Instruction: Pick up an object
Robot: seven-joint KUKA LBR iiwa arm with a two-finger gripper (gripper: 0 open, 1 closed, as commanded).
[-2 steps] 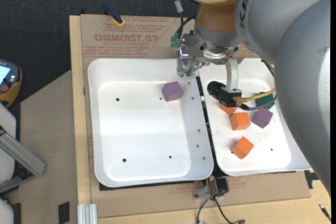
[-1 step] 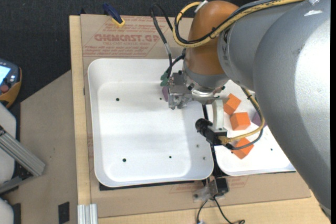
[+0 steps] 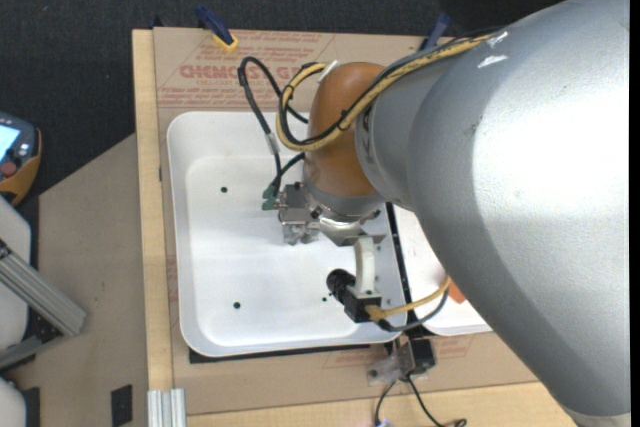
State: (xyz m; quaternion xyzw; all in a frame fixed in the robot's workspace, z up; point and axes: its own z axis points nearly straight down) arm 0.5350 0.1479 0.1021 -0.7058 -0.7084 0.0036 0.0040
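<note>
Large grey robot arm (image 3: pixel 520 165) came in from the right and covered most of the right half of the view. Its orange band (image 3: pixel 335 130) sat above the wrist, with black and yellow cables (image 3: pixel 262 105) looping off it. The metal gripper (image 3: pixel 297 223) was low over the left shallow white plastic bin (image 3: pixel 200 255), near the middle of the bin and toward its right side. Seen from above and behind the wrist, so I could not tell whether the jaws were apart or together, or whether anything was between them.

Two small black dots (image 3: pixel 224 190) were on the left bin floor, well apart from each other. A small orange object (image 3: pixel 455 293) peeked out at the arm's edge in the right white bin (image 3: pixel 465 320), mostly hidden, shape unclear, and well apart from the gripper. Both bins sat on a brown printed cardboard sheet (image 3: pixel 250 50), with a blue and yellow clamp (image 3: pixel 215 27) at its far edge.
</note>
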